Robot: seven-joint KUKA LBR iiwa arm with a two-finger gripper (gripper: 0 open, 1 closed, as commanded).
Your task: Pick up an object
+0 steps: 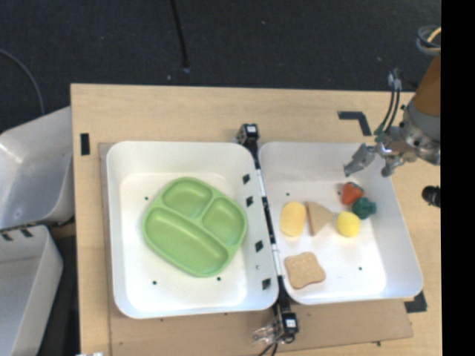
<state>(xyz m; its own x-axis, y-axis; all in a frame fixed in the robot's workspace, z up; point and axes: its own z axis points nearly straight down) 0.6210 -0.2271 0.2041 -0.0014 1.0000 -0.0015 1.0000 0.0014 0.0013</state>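
Wooden bench before you carries two white bins: your gripper (373, 162), fingers spread and apparently holding nothing, hovers above the right bin (397, 273), where the small red-and-green toy (355, 199), probably light and firm, suits a pinch across its middle.

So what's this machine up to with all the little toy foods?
A robot arm reaches in from the right, its gripper open above the right bin and holding nothing. Just below it lie a red and green piece, a yellow lemon, a tan wedge, a yellow oblong and a toast slice. The left bin holds a green divided plate.
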